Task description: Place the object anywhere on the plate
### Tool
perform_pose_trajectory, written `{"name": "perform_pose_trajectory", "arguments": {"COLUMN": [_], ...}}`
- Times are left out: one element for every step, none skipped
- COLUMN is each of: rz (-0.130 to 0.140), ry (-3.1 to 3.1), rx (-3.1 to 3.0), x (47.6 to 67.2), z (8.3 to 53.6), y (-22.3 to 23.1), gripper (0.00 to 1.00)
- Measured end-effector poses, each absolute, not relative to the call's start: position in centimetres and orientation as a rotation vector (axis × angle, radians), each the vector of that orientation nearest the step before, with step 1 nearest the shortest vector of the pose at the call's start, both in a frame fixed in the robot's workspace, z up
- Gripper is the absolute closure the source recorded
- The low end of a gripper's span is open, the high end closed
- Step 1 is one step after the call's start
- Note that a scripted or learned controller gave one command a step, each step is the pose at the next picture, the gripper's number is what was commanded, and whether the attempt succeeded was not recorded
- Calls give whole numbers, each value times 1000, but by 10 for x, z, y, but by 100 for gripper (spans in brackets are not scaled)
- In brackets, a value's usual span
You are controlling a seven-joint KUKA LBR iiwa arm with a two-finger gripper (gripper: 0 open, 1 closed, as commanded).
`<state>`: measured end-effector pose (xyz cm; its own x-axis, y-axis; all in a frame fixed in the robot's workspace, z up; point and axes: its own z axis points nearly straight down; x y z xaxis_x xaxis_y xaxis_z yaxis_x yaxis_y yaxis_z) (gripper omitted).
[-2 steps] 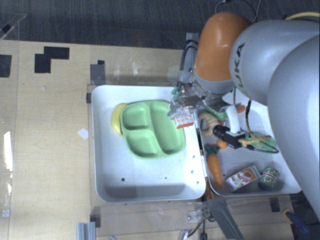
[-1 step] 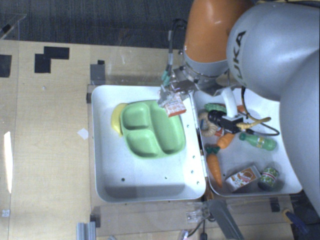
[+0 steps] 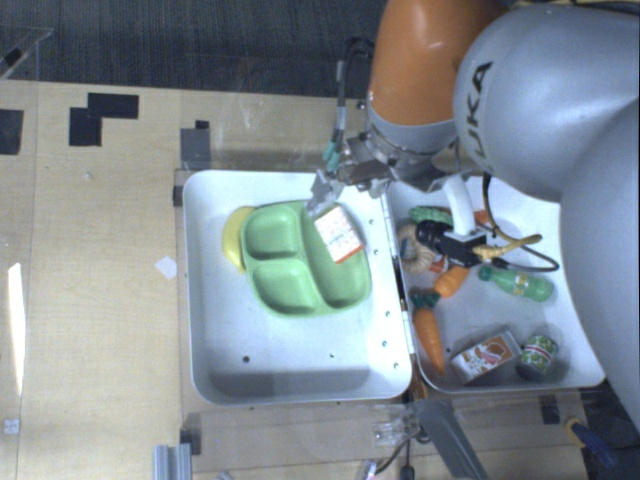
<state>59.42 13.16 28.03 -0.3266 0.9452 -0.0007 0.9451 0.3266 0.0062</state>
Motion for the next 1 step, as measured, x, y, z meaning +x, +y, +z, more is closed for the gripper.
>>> {"name": "perform_pose_trajectory", "arguments": {"rz": [4], "ry": [2747], "rx": [1521], "x": [587], "z": [149], "y": [145], "gripper": [0]}}
